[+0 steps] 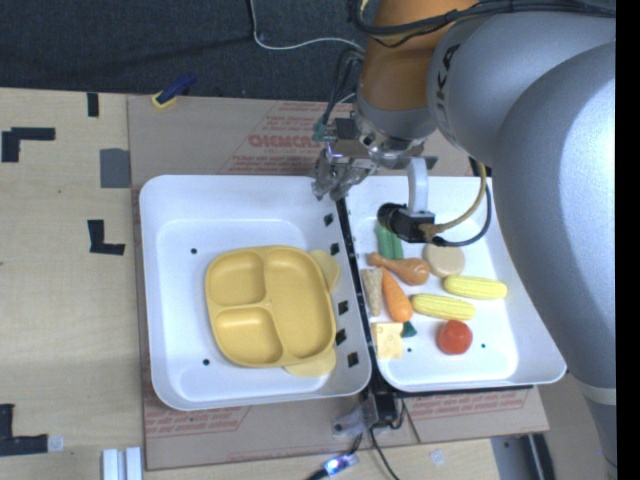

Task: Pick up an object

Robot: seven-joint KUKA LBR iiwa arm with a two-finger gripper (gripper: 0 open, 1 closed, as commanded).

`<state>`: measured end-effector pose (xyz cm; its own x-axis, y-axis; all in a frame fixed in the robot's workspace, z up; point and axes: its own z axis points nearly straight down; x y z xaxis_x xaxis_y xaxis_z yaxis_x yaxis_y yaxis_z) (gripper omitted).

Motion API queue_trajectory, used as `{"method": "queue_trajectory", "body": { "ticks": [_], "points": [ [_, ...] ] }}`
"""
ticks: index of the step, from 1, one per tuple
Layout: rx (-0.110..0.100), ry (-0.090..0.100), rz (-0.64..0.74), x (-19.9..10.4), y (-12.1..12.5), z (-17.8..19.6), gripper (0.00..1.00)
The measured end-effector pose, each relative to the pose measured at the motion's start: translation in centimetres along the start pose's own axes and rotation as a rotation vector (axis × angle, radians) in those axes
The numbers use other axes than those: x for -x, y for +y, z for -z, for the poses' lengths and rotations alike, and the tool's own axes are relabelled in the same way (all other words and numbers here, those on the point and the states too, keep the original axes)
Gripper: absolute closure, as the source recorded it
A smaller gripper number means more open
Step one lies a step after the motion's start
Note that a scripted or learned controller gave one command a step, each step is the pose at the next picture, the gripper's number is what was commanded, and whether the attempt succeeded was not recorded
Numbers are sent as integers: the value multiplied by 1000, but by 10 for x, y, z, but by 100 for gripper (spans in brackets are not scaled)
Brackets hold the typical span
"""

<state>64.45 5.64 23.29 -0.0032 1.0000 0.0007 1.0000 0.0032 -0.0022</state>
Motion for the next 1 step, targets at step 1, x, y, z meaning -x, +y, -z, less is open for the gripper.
{"method": "queue_trajectory", "body": {
  "ticks": [1],
  "points": [
    [-1, -2, -2, 16, 3, -9, 100]
  ]
}}
